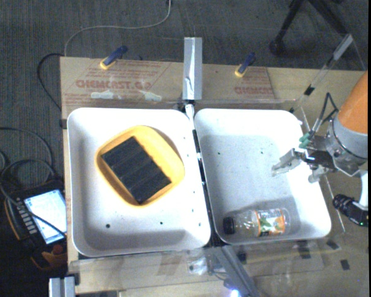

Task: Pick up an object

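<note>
Bottle [258, 222] lies on its side in the right bin [247, 141], below and slightly left of the gripper [297, 164], well apart. The 2 fingers look spread, holding nothing. Probably light, smooth plastic, prone to rolling; grip across its labelled middle.

Faded red lettering on the cardboard sheet [130, 84] behind the bins seems to read "CHEMCAST", more red print further right is illegible, and the bottle [260, 222] label is too small to read.
</note>
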Motion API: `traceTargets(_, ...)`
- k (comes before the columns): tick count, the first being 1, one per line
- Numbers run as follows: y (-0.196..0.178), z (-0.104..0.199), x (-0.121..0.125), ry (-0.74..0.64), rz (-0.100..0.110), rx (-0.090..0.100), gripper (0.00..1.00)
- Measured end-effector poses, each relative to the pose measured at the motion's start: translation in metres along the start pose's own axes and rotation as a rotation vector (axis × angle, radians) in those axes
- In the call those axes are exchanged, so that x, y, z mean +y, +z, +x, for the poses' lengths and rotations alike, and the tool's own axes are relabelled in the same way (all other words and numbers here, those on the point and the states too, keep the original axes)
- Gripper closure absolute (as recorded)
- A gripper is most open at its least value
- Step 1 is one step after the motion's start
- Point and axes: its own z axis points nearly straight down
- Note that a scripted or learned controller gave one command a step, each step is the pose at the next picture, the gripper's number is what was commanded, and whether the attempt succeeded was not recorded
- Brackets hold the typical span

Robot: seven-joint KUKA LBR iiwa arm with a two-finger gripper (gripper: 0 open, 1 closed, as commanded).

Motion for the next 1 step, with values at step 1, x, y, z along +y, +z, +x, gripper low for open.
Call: traceTargets(1,-0.0089,-0.0004,0.0004,0.0,0.001,-0.003,1.0)
